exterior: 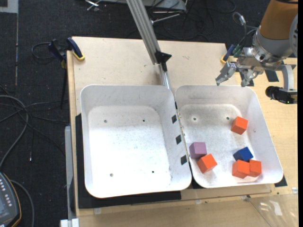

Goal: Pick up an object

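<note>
- Camera view showed the gripper hanging above the far edge of the right bin, near its far right corner, its two fingers spread apart with nothing between them.
- The arm came in from the right, its orange band just above the grey wrist.
- All the blocks lay in the right bin, well apart from the gripper: an orange block alone toward the right wall; a purple block near the left wall, touching another orange block just in front of it.
- A blue block sat near the bin's near right corner, with two orange blocks pressed together right in front of it.
- The left bin stood beside the right one, their inner walls overlapping.
- A grey metal bar slanted down from the far side to the seam between the bins.
- A clamp gripped the bench's far left corner; cables lay on the dark floor beyond.
</note>
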Robot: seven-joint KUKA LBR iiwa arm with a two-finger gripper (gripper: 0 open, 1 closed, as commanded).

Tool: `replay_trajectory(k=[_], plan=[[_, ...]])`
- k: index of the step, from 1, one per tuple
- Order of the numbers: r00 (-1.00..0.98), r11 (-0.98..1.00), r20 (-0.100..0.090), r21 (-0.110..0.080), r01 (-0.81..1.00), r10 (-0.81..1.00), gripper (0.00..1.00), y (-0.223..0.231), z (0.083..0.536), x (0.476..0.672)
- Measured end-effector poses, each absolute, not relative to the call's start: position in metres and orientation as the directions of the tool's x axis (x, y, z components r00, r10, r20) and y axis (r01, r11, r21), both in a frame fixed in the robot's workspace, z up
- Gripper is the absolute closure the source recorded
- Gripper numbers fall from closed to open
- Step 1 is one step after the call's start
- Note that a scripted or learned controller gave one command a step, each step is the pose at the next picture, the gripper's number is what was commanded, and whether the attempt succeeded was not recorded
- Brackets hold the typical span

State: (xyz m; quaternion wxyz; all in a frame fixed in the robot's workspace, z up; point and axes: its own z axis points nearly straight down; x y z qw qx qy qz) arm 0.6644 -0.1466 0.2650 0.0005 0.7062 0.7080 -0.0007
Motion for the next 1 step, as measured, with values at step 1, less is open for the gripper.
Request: replay_trajectory(k=[1], plan=[[0.003,-0.003,0.001,-0.010,1.000,1.000,0.00,-0.1790,0.1433,0.6010]])
